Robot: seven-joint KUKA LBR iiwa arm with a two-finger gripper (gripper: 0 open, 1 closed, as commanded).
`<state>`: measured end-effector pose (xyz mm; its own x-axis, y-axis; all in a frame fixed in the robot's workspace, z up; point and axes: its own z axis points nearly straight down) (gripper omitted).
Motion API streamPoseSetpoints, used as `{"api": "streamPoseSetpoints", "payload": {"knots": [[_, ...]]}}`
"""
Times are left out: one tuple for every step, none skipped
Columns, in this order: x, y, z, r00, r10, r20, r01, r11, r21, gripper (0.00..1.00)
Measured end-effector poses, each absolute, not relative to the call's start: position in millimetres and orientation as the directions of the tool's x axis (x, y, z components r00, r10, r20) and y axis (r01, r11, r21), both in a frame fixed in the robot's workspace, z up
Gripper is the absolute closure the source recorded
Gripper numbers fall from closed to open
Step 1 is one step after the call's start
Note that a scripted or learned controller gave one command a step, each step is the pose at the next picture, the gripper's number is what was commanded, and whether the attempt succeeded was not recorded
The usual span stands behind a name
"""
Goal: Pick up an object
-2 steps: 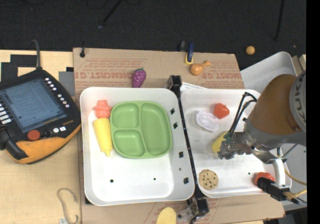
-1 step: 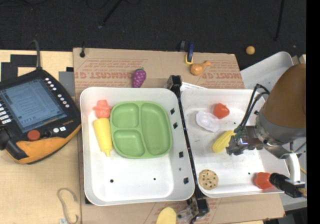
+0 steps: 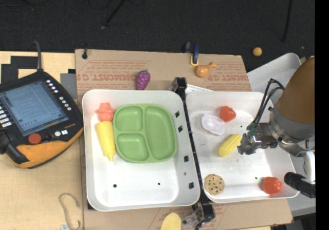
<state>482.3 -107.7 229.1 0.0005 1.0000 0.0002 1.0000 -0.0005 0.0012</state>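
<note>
The right bin [image 3: 241,188] holds a yellow corn cob [image 3: 229,145], a white object [image 3: 212,123], a red tomato-like piece [image 3: 227,114], a cookie [image 3: 214,184] and a red-orange piece [image 3: 272,185]. My gripper [image 3: 245,147] hangs low in this bin, just right of the corn cob and close to touching it. The dark fingers are too small and dark to read. The left bin [image 3: 133,193] holds a green divided plate [image 3: 144,133], a yellow bottle [image 3: 106,139] and a pink-red piece [image 3: 105,111].
A purple grape bunch [image 3: 143,79] and an orange toy [image 3: 204,69] lie on the cardboard behind the bins. A teach pendant [image 3: 33,116] sits at the left. A yellow object [image 3: 171,221] lies below the bins' front edge. The arm's grey body [image 3: 298,106] overhangs the right bin's right side.
</note>
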Motion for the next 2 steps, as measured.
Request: {"api": "streamPoseSetpoints", "payload": {"knots": [[508.2,-58.1,220.0,-0.003,1.0,0.002,1.0,0.003,-0.002,1.0],[545.4,-12.7,213.5,-0.003,1.0,0.002,1.0,0.003,-0.001,1.0]]}}
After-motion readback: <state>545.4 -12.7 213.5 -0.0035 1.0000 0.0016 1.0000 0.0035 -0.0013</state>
